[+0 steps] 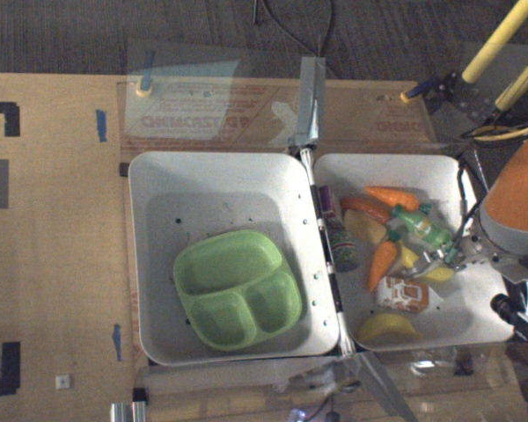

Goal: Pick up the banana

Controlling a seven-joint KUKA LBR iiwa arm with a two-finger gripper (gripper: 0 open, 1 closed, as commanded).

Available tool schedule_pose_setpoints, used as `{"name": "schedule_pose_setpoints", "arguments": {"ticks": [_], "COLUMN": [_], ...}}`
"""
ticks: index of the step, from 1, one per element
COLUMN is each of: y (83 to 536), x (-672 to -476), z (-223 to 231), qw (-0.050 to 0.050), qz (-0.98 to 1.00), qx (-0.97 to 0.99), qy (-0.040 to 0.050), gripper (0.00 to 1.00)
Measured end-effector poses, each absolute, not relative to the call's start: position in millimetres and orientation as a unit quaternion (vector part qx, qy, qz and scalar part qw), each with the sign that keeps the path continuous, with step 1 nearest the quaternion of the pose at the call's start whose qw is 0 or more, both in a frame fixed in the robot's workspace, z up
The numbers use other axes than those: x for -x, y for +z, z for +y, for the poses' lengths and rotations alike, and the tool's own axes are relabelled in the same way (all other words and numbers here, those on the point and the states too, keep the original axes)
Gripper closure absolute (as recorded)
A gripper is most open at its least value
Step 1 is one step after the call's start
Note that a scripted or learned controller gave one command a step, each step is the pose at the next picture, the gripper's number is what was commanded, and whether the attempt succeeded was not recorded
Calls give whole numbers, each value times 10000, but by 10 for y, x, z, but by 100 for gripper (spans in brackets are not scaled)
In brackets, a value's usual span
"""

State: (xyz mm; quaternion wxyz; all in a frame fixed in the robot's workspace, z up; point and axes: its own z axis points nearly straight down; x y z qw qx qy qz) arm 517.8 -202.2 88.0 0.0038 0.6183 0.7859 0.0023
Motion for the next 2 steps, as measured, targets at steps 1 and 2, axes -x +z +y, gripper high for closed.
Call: {"name": "schedule_pose_setpoints", "arguments": {"ticks": [1,2], "y": [992,1906], "x": [-5188,-5695], "z": [-2060,-1780], "qw": [89,13], "qz": [7843,7397], "qx": [-6203,-6729], "qy": [22,4], "gripper": [100,100]}}
